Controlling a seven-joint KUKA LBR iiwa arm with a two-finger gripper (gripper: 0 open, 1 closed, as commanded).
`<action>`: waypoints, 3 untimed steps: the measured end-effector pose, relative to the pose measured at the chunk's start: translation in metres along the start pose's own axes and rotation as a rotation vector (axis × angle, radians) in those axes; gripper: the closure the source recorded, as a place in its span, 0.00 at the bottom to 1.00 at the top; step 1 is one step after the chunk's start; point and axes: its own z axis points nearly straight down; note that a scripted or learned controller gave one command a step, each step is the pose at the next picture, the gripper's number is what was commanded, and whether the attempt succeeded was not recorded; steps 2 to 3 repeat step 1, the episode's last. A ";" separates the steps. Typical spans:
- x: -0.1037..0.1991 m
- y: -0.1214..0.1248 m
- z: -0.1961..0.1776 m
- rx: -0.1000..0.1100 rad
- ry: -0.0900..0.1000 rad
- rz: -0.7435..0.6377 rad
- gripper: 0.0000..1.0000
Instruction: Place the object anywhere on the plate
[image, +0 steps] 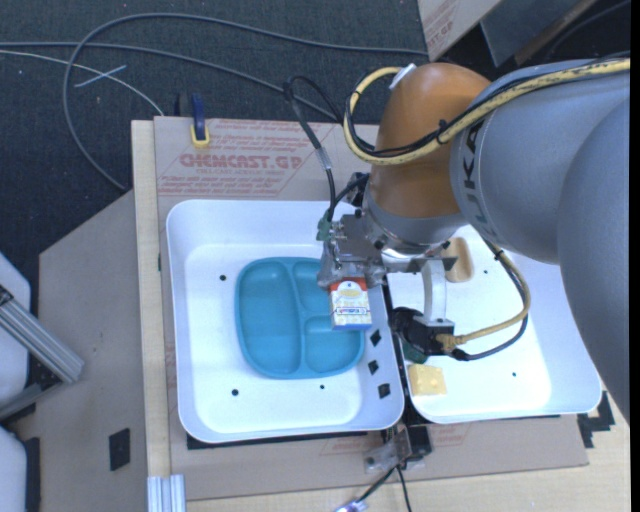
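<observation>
We see the gripper (346, 272) clamped on the small carton (350, 304) (long axis hanging downward), directly above the plate's (270, 320) right edge

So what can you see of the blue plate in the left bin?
The blue plate is a rounded-rectangle tray of smooth teal, plastic by its look, split by raised ridges into compartments: one large on the left, smaller ones on the right. It lies flat on the floor of the left white bin, roughly centred. The gripper hangs over its right edge with a small white and red object below it, over the plate's right side. Whether that object touches the plate cannot be told.
</observation>
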 end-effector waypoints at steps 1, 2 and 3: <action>-0.003 0.001 0.000 -0.001 -0.002 0.004 0.00; -0.003 0.001 0.000 -0.001 -0.002 0.004 0.00; -0.003 0.001 0.000 -0.001 -0.002 0.004 0.00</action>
